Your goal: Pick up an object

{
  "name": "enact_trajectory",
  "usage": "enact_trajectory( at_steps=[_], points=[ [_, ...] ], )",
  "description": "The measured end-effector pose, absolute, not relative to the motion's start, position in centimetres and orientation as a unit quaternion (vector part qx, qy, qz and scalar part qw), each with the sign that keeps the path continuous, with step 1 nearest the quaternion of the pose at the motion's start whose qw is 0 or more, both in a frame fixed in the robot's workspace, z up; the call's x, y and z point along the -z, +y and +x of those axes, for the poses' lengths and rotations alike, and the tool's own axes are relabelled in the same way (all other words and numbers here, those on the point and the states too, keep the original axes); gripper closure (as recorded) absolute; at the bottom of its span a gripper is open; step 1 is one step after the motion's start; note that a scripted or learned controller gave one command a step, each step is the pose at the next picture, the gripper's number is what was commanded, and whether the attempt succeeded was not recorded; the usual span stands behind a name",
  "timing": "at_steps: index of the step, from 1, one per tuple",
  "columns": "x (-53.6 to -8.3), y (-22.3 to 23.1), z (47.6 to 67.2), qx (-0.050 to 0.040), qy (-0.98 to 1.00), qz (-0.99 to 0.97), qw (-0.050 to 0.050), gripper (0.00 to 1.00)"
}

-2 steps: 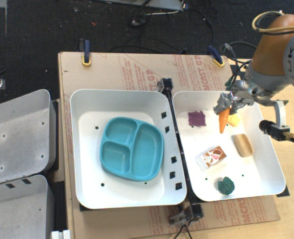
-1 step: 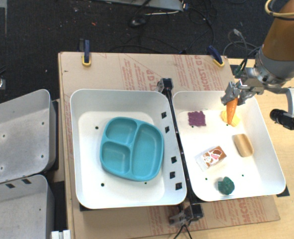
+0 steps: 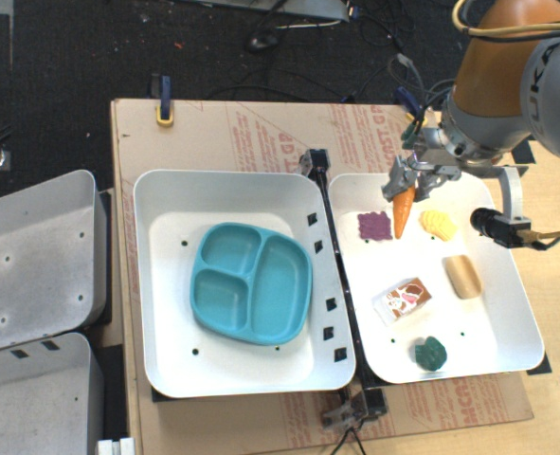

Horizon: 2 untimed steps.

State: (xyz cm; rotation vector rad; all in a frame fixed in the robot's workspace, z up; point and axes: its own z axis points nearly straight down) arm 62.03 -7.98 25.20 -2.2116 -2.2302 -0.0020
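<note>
My gripper (image 3: pixel 407 190) hangs over the back of the right bin (image 3: pixel 516 339), shut on the top of an orange carrot (image 3: pixel 402 213) that points downward between its fingers. Below and around the carrot lie a purple piece (image 3: pixel 374 226), a yellow corn-like piece (image 3: pixel 438 224), a tan bread-like block (image 3: pixel 463 276), a small brown-and-white packet (image 3: pixel 405 300) and a dark green lump (image 3: pixel 430 353). A teal divided plate (image 3: pixel 252 282) lies in the left bin (image 3: pixel 166 216).
A black clamp (image 3: pixel 316 162) sits at the back where the two bins meet. The arm's black cable fitting (image 3: pixel 499 226) juts over the right bin's right side. Grey trays (image 3: pixel 33 254) lie off the bench to the left.
</note>
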Motion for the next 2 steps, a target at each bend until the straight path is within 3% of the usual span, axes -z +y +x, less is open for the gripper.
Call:
enact_trajectory(
  at_steps=[2],
  points=[
    [-23.9, 4.5, 63.8, 0.0014, -0.71, -0.704, 0.0, 1.0]
  ],
)
